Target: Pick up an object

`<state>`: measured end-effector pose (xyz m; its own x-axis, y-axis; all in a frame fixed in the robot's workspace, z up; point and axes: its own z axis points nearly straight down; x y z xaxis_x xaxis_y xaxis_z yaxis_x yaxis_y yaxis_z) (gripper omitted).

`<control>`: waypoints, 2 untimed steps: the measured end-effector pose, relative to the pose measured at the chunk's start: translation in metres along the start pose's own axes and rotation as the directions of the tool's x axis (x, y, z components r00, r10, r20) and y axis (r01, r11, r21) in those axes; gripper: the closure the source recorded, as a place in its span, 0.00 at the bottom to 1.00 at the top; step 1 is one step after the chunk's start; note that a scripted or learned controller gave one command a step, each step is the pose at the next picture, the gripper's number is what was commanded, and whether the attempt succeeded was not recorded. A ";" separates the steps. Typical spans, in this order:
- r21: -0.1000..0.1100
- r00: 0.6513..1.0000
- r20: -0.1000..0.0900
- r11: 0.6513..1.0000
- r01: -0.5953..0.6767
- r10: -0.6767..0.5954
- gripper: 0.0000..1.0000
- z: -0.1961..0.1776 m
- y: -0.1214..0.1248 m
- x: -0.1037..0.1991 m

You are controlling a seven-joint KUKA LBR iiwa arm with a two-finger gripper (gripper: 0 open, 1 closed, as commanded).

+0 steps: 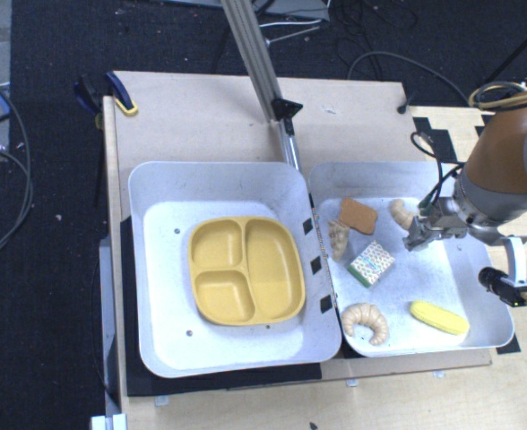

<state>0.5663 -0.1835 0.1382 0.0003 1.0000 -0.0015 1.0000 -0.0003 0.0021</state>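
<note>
Croissant [366, 322] lies well apart from the hand [418, 238].

Smooth, seemingly plastic yellow tray [246, 270]; matt white bins [156, 240].

The bench [246, 115] is viewed by one fixed camera from above at a slant, set far enough back that both bins [156, 267], the floor beyond and the arm [505, 164] at right are taken in.
</note>
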 end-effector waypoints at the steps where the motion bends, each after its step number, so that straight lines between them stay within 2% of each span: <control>1: -0.004 1.000 0.001 1.000 -0.001 0.001 1.00 -0.046 0.000 -0.008; 2: -0.005 1.000 0.002 1.000 -0.001 0.002 1.00 -0.102 -0.005 -0.017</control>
<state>0.5610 -0.2000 0.2404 0.0019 1.0000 -0.0039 1.0000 -0.0018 0.0073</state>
